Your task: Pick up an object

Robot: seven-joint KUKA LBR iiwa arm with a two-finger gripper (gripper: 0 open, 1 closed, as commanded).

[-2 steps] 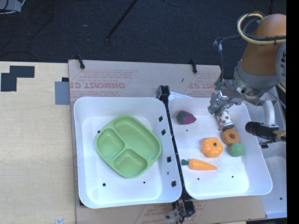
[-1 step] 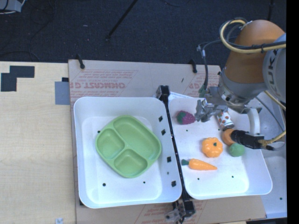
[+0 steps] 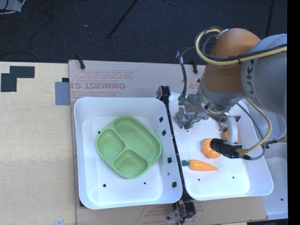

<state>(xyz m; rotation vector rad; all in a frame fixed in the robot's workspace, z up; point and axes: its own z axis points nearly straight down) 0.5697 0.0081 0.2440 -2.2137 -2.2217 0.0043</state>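
Nearest the camera, in the right bin, a toy carrot lies on its side close to that bin's left wall, its green top pointing left toward the divider between the bins. Just behind it and a little to the right sits a rounded orange object, partly covered by a dark cable end. In the left bin, a green divided plate with three compartments rests flat near the middle of the floor. Farther back, the gripper hangs over the right bin's far left corner, apart from both orange items; whether its fingers are spread or closed cannot be told. The grey arm with its orange band rises behind it on the right.
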